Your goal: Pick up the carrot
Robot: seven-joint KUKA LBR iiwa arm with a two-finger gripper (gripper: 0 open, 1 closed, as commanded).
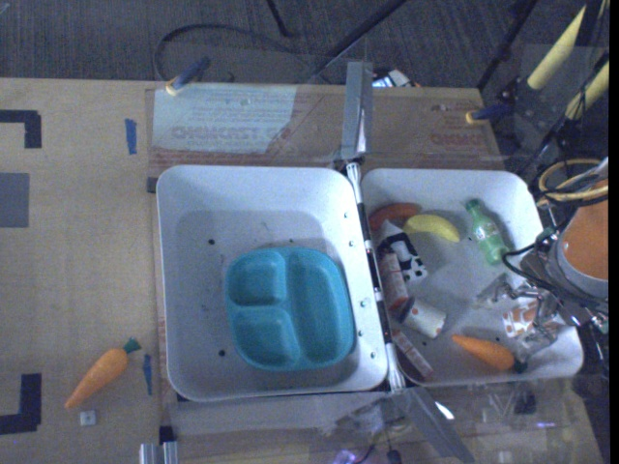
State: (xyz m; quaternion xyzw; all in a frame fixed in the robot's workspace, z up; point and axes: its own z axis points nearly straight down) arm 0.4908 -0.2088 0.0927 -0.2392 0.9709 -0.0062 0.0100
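Note:
An orange carrot [484, 352] with a dark green stem end lies on its side near the front of the right bin [455, 180]. A second carrot [97, 376] lies on the wooden bench, outside the bins at the front left. My gripper [523, 309] hangs low at the right bin's right side, just up and to the right of the carrot in the bin. The orange band of the arm [590, 246] sits above it. Metal parts of the gripper blur together over a small orange and white item.
The right bin also holds a yellow banana [433, 227], a green bottle [486, 230], a brown item [395, 213], a red and white tube [392, 271] and a small white cylinder [426, 317]. A blue divided plate [288, 307] fills the left bin [184, 259].

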